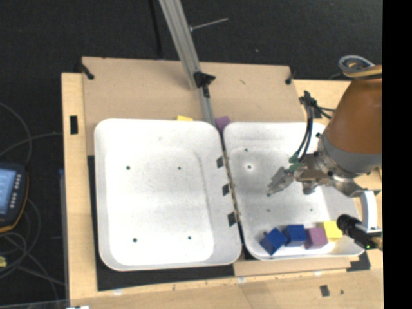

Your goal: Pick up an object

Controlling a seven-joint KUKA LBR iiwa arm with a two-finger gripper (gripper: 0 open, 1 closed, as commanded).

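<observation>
Blocks, two blue, purple, yellow, in right bin, jaws above, state unclear

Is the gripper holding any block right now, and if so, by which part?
Nothing is held. The gripper hangs over bare floor of the right bin, nothing between its fingers. The blue blocks, purple block and yellow block lie along the bin's near edge.

I have one fixed camera mounted above the tan wooden bench, looking down at a slant. It stands far enough back to frame both shallow white plastic bins side by side, with dark floor beyond; the grey, orange-banded arm enters at right
</observation>
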